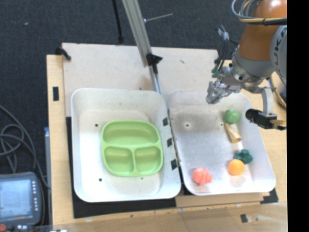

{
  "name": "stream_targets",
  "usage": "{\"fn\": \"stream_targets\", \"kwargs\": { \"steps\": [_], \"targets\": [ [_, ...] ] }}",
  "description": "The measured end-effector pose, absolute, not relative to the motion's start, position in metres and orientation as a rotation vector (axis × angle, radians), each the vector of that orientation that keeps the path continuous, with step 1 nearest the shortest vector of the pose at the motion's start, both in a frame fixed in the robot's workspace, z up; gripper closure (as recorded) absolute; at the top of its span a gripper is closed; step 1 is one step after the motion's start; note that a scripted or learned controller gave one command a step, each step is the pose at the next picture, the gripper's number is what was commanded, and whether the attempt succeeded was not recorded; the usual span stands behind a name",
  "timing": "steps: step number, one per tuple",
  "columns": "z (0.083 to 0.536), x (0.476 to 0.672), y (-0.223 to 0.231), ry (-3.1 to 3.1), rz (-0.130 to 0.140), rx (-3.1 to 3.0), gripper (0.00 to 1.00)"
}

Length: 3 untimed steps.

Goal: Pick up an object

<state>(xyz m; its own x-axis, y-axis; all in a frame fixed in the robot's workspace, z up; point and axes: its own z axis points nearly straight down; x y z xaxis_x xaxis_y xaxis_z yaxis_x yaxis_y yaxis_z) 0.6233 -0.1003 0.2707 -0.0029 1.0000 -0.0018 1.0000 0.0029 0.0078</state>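
My gripper [214, 95] hangs over the far edge of the right bin [203, 129], above bare bin floor, with nothing seen between its tips. To its right and nearer the camera lie a green ball [232, 116] and a tan wooden block [233, 133] just below it. Along the bin's near side sit a dark green toy [244, 156], an orange ball [236, 167] and a pink-red lumpy toy [202, 176]. All of these lie apart from the gripper.
The left bin [87, 129] holds a light green divided plate [131, 147]. A slanted metal pole [140, 33] rises from the bench behind the gap between the bins. Bare bench board stretches behind both bins.
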Motion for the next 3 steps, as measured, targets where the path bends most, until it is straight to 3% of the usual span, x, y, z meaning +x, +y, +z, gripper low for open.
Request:
{"fn": "stream_targets", "kwargs": {
  "steps": [1,3],
  "targets": [
    [0.258,0.598,-0.049,2.228,0.001,2.215,1.00],
    [0.246,0.568,0.037,2.230,0.000,2.215,1.00]
  ]
}}
